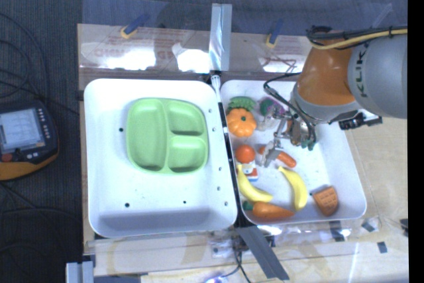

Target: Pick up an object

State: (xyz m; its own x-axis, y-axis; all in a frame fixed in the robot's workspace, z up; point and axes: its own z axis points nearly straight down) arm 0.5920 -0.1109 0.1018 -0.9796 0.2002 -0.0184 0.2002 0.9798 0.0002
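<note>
— What sits in the right bin (344,172)?

— A crowd of toy food. A small orange pumpkin (241,122) lies near the divider, a green leafy piece (240,103) just behind it, and a purplish piece (268,106) beside that. A red tomato (245,154) lies below the pumpkin. There are two bananas: one (252,190) along the divider, the other (295,187) towards the middle. A large carrot (271,211) lies along the front wall, a small carrot (285,159) near the middle, and a brown slice of bread (325,199) in the front right corner.

— And the arm?

— The gripper (277,142) hangs low among the food, just above the small carrot and right of the tomato. I cannot tell whether it is spread or closed, and I see nothing held.

— The left bin (106,162)?

— One green divided tray (167,134).
</note>
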